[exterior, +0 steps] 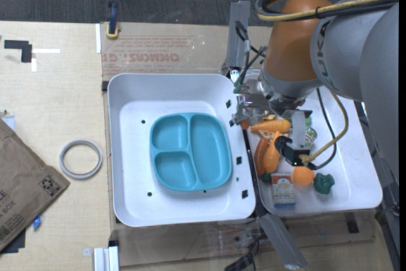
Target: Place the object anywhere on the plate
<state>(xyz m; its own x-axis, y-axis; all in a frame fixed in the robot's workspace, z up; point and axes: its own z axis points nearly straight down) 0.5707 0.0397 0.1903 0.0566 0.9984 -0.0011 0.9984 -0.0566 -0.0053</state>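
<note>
Your plate (190, 152), the teal three-section one, sits in the left bin (127, 105) at frame centre, and all three sections are bare. So nothing is placed yet; the whole transfer is left, as I read it. The candidate objects are all in the right bin (361, 193), right of centre: a carrot (271, 127) lying crosswise at the top of the pile, an orange pepper-like piece (266, 155) below it, a small orange ball (303, 176), a green broccoli-like piece (324, 183) and a small carton (283, 190).

Your end effector (269, 112) is low over the upper end of that bin, right above the carrot, under the orange wrist band. Wrist and cables hide it, so you cannot tell how far open it is or whether it grips anything. Off to frame left on the tabletop (51, 92): a grey ring (80, 158) and a cardboard box (22, 190).
</note>
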